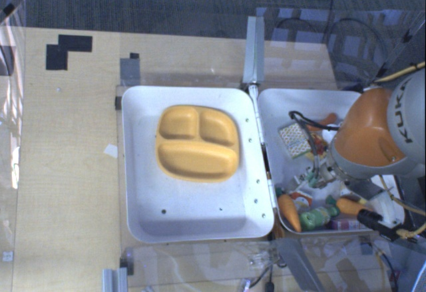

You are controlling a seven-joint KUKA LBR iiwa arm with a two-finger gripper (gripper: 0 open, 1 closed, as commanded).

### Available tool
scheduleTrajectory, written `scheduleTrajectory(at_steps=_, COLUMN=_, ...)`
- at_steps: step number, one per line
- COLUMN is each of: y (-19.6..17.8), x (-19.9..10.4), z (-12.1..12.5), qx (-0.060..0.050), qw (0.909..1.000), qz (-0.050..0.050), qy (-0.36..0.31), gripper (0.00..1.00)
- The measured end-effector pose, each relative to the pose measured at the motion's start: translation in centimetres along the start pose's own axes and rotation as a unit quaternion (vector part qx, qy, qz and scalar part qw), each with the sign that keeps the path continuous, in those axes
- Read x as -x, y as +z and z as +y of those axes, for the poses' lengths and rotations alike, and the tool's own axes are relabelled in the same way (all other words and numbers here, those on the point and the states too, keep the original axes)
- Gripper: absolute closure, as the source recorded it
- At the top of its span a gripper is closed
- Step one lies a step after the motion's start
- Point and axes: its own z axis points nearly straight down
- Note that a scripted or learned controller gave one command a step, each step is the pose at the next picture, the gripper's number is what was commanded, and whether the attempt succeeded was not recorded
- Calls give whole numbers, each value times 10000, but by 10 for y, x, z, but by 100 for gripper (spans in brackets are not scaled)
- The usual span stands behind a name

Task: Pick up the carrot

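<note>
- The right bin (266,111) is crowded at its 6 o'clock edge, so the descent should be kept clear of the neighbouring clutter.
- The arm (373,134) is seen over that bin at about 3 o'clock; the gripper (318,174) is hung near the bin's middle, and whether it is clenched or released cannot be told.
- The carrot (288,213) is found at the bin's 7 o'clock corner, just beside a green toy (314,219).
- Its long axis is judged to run from 11 to 5 o'clock, so the grasp is best made across it.
</note>
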Motion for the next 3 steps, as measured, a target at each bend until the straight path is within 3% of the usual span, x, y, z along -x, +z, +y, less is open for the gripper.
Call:
scheduleTrajectory(at_steps=1, y=-94, x=-63, z=21, qx=-80, qw=9977, qz=51, qy=667, gripper=0)
scheduleTrajectory(at_steps=2, y=-43, x=-34, z=7, qx=-84, qw=9988, qz=53, qy=477, gripper=0)
scheduleTrajectory(at_steps=3, y=2, x=-2, z=-5, qx=-51, qw=9998, qz=58, qy=-170, gripper=0)
